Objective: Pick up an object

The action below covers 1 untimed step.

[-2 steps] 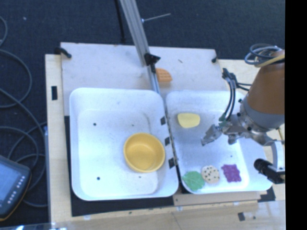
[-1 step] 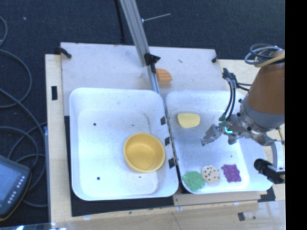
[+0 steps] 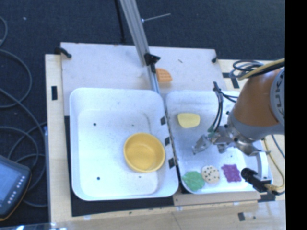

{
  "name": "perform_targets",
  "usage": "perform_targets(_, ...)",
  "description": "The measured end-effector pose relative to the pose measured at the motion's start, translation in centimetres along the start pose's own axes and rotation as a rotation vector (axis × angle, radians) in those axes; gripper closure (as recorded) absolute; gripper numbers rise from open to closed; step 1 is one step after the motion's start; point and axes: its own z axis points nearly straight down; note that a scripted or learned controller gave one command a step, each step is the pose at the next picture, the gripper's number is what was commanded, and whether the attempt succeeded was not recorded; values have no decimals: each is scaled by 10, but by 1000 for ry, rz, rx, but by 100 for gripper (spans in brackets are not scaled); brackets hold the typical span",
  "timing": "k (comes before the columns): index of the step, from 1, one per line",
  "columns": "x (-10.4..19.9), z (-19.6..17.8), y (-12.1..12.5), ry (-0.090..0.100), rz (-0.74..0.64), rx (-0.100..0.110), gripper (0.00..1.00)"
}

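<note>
No object is seen between the fingers of the metal two-finger gripper [image 3: 207,144], which hangs over the middle of the right-hand shallow white bin [image 3: 175,128]; whether its fingers are parted or closed cannot be told from this slanted view. The candidates for picking all lie around it. A pale yellow rounded soft-looking lump [image 3: 188,120] lies just beyond the gripper, toward the far end of the bin. On the near side, in a row, are a green crinkled piece [image 3: 193,179], a round cream biscuit-like disc with dark spots [image 3: 210,174] and a purple knobbly piece [image 3: 231,172]. Well off to the gripper's far side, in the left-hand white bin [image 3: 79,143], a yellow plastic bowl [image 3: 144,152] stands upright.

The grey arm with its orange band [image 3: 256,102] reaches in behind the gripper.

The risk is judged to lie in position: the gripper sits over bare floor between the lump and the row, so a straight descent would probably close on nothing. The three near pieces lie close together against the bin wall, so a finger could strike a neighbour or the rim.
</note>
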Motion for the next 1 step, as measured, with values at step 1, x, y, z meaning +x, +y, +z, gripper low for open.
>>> perform_targets(1,2,60,6,0,1,0,0)
